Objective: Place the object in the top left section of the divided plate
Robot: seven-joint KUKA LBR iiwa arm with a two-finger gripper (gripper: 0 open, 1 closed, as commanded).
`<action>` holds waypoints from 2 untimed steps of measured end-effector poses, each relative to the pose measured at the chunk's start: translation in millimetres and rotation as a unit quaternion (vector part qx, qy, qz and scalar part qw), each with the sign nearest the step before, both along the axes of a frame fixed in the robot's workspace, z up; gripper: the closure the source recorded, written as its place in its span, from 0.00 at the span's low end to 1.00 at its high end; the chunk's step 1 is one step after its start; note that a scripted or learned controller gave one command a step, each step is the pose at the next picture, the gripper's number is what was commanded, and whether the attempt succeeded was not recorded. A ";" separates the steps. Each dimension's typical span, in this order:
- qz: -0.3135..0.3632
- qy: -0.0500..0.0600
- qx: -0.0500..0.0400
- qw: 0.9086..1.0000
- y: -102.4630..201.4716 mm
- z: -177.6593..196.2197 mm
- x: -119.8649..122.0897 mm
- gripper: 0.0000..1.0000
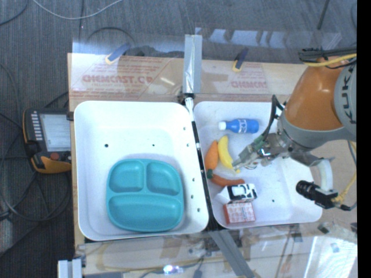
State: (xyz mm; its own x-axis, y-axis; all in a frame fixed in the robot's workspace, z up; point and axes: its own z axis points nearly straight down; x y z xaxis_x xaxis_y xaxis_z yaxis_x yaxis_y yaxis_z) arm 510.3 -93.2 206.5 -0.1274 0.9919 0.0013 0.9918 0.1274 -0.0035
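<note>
Yellow banana (225, 153) looks like the target: it lies in the right bin (290, 210) near that bin's left wall, just beside the orange carrot (212, 154). The task doesn't name the object, so that's my guess from where the gripper (248, 157) sits, low at the banana's right side. Can't tell how the gripper is set; nothing visibly held.

Banana's long axis runs roughly from the bin's far edge toward its near edge, tilted a little; upper tip points at the blue bottle (240, 125), lower tip toward the second orange piece (226, 180) and the small black-and-white toy car (242, 191).

Advice: grasp across the short axis at mid-length, so it doesn't pivot. Keep off the carrot, it's very close. Lift clear of the wall between the bins, then cross to the teal divided plate (145, 193) in the left bin (110, 126). Target is the small compartment at the plate's far-left corner. Release low.
</note>
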 end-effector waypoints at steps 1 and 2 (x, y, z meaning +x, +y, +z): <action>0.204 -0.001 0.001 0.979 97.1 -24.6 61.1 1.00; 0.240 -0.001 0.000 0.971 143.1 18.9 129.6 1.00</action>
State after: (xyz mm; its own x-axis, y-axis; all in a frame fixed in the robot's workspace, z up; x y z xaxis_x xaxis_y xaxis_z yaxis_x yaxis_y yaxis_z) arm 639.9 49.8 225.4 -0.5744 0.8186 -0.0001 0.8186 0.5744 -0.0008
